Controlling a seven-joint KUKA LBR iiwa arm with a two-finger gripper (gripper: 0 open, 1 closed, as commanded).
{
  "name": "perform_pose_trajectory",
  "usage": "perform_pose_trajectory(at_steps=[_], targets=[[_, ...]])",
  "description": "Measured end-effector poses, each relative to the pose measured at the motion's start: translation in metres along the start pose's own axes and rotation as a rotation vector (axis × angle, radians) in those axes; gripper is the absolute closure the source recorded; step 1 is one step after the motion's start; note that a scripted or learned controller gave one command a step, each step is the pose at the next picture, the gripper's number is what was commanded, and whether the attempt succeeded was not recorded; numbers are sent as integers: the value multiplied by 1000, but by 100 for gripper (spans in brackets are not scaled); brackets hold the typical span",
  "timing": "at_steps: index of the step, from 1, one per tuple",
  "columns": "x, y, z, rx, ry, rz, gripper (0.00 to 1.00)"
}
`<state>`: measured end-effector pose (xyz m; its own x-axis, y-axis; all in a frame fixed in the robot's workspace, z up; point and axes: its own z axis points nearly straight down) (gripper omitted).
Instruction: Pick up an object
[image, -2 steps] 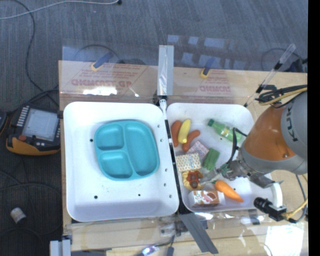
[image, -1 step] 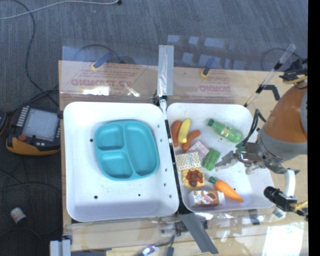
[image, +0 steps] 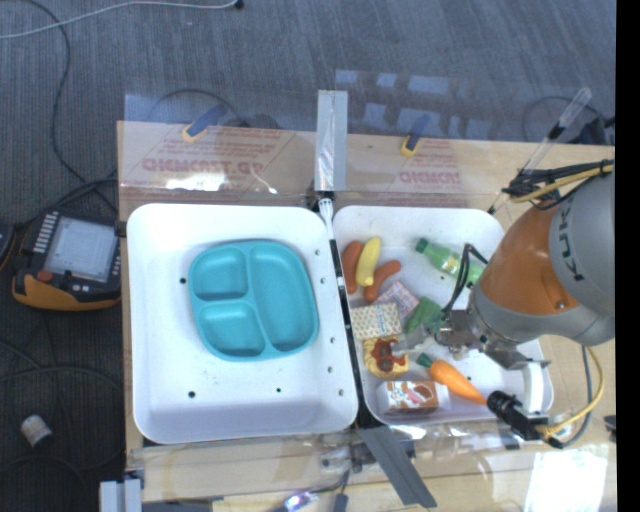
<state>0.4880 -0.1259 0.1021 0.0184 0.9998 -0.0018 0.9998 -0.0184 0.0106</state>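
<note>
The right bin (image: 480, 222) holds several toy foods. A yellow banana (image: 369, 259) lies between two reddish sausages (image: 352, 266) near its left wall. A green bottle (image: 440, 257) lies at the back, and a carrot (image: 457, 381) at the front right. Between them are a checked cracker (image: 373, 321), a pink packet (image: 399, 296), a red-and-yellow piece (image: 385, 354) and a brown-labelled packet (image: 411, 397). My gripper (image: 443, 335) is low in the bin's middle, beside a green item (image: 424, 315) and just above the carrot. The grey and orange wrist (image: 530, 280) covers the bin's right part.
In the left bin (image: 150, 330) lies a teal divided plate (image: 252, 298). A ridge (image: 340, 310) separates the two bins. Cables (image: 550, 180) hang at the arm's upper right. A handheld pendant (image: 70, 260) sits on the floor to the left.
</note>
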Motion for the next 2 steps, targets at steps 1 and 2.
perform_pose_trajectory(at_steps=[1, 2], targets=[[11, -5, -45, 20, 4, -265, 0], [-20, -6, 8, 18, 7, -464, 0]])
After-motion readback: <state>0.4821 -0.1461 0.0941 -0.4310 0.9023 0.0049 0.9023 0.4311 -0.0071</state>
